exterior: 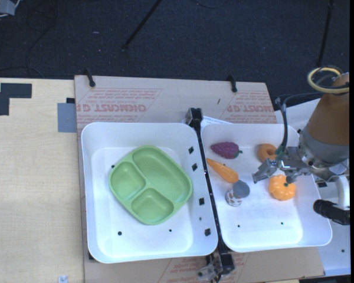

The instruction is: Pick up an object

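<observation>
I am a grey arm [333,122] with an orange band, reaching over a cardboard-topped bench [165,102] that carries two shallow white bins side by side. I take the black divider [203,181] between the bins as my landmark.

As I judge it, the pick has barely begun: nothing is lifted, and every object lies on a bin floor. What is left is to choose one piece, come down on it, close and raise it.

The left bin [100,217], on the far side of the divider from me, holds one thing, a light green plate [150,184] with three compartments, lying tilted near the middle.

The right bin [307,232], on my side of the divider, holds toy foods. Closest to the divider is an orange carrot [222,170] lying at a slant. Just beyond it, toward the back wall, is a purple piece [225,150], perhaps an eggplant or grapes. Forward of the carrot sits a small grey and white object [237,193] I cannot identify. Farther from the divider are an orange ring-shaped piece [266,152] and an orange pumpkin-like piece [281,188].

My gripper [272,168] hangs low between those two orange pieces. I cannot tell whether it is spread or pressed together, and nothing shows between its tips.
</observation>
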